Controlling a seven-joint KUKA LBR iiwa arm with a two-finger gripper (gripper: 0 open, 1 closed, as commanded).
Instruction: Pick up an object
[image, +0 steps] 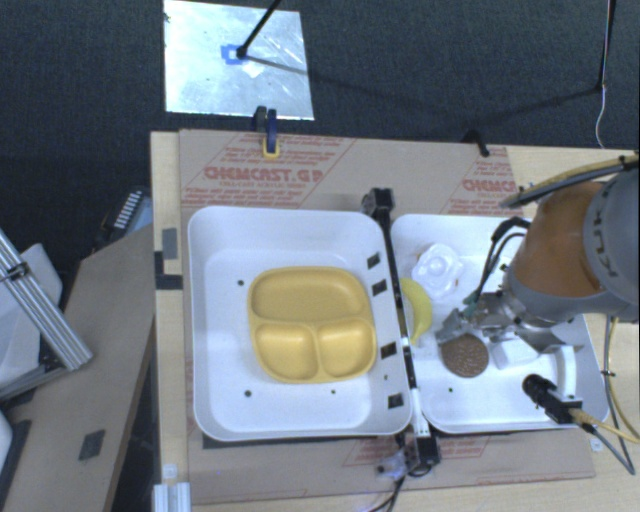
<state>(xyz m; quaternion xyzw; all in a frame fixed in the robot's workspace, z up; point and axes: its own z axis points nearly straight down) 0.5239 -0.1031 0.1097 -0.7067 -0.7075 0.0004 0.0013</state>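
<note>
Objects for picking lie in my right bin (440, 415). Largest of all, though, is the yellow divided tray (305, 323) in the left bin (215, 300). In the right one: a yellow piece (417, 305) by the divider, a clear crumpled plastic thing (438, 266), and a brown round disc (465, 356). My claw (470, 325) hangs just above that disc; whether it is wide or narrow, I cannot tell.

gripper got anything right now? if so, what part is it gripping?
Cannot be told. The gripper sits low in the right bin, just above the brown round object, but the view does not show anything between its fingers.
</note>
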